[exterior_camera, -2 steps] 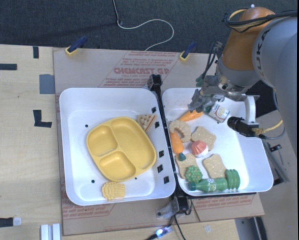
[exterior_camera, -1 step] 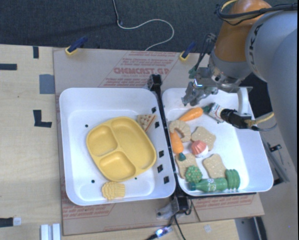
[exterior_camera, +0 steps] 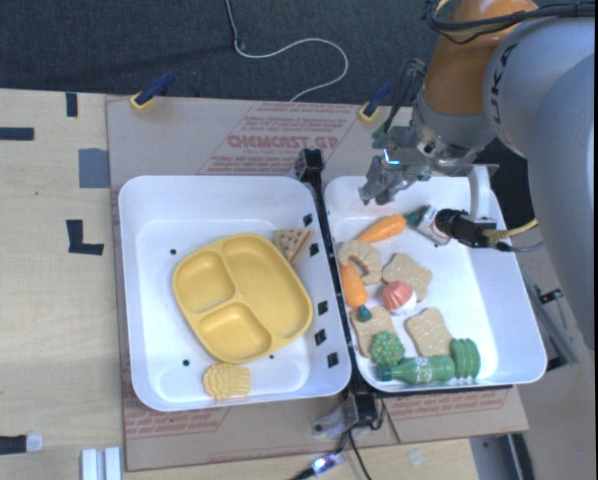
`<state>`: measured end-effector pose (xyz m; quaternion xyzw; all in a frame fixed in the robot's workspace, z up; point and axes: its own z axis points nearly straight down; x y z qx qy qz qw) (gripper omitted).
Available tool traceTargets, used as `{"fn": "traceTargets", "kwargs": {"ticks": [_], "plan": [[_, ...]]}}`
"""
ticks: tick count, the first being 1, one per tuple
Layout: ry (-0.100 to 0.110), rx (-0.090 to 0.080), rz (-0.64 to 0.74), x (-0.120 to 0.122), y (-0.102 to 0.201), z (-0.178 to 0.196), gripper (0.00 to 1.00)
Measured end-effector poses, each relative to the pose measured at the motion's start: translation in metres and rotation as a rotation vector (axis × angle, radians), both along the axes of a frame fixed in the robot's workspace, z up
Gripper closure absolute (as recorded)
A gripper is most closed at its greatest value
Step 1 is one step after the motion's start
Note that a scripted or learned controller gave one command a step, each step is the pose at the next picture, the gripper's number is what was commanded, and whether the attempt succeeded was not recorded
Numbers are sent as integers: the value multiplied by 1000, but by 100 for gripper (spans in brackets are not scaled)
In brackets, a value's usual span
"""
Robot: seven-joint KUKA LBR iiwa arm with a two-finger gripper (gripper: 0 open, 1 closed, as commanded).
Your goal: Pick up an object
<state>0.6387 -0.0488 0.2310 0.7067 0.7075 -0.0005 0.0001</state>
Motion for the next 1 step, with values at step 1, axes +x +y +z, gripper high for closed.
{"fn": "traceTargets", "kwargs": {"ticks": [1], "plan": [[3,-1,0,-6,1,-15,100]]}}
